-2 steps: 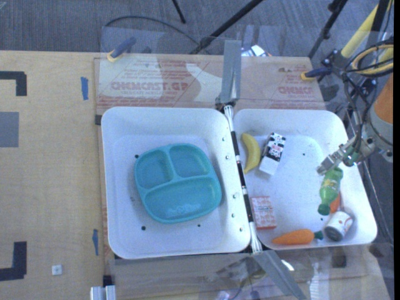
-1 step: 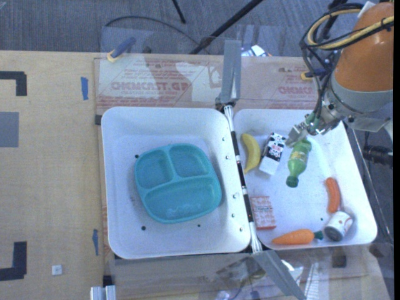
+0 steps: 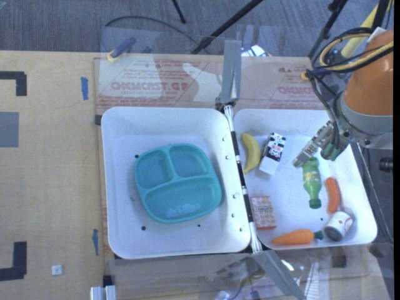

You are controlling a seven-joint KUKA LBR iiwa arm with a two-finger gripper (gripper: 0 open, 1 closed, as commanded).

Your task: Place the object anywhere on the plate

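1. Sitting mid-left bin [image 3: 119, 230]: teal three-compartment plate [image 3: 178, 183], bare white floor on all sides.
2. Right bin [image 3: 284, 220]: banana [image 3: 251, 152] by the divider, milk carton [image 3: 273, 154], snack packet [image 3: 262, 211], carrot [image 3: 294, 237].
3. Green bottle [image 3: 312, 183] lies just under gripper [image 3: 310, 155]; finger state: cannot tell.
4. Sausage [image 3: 334, 194], cup [image 3: 337, 225] near right wall.

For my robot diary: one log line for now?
pincer above green bottle | right bin | teal plate bare, left bin

Single fixed cam above bench [image 3: 50, 167], looking down at a slant; both bins [image 3: 115, 186] in frame, arm [image 3: 369, 92] entering from right
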